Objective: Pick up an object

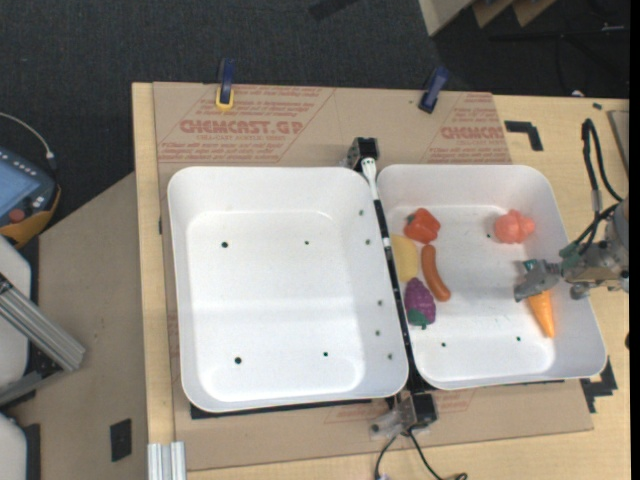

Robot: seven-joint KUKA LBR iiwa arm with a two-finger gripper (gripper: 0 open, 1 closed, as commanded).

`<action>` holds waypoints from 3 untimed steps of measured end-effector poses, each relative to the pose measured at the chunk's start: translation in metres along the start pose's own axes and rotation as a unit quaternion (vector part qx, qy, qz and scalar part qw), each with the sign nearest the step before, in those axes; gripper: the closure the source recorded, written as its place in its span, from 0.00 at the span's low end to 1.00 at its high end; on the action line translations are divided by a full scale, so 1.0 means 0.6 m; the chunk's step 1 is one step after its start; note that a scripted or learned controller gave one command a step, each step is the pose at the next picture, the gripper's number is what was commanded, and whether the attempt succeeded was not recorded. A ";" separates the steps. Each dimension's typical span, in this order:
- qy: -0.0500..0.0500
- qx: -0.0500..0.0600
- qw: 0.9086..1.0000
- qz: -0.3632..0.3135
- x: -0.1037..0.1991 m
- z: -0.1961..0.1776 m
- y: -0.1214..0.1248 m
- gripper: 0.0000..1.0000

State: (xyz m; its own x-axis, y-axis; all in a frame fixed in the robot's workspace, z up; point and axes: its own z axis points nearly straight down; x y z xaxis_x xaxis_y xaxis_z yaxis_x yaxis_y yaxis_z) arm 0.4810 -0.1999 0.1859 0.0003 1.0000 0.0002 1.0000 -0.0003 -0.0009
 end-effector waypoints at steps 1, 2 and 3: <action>-0.001 -0.001 1.000 0.000 0.000 -0.018 0.001 1.00; -0.001 -0.001 1.000 0.000 -0.014 -0.020 -0.003 1.00; 0.000 0.000 1.000 0.000 -0.022 -0.007 -0.003 1.00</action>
State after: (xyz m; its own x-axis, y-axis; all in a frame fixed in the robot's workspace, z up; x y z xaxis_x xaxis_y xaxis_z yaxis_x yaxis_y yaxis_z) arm 0.4790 -0.2130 0.1903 0.0004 1.0000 0.0003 1.0000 -0.0004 -0.0014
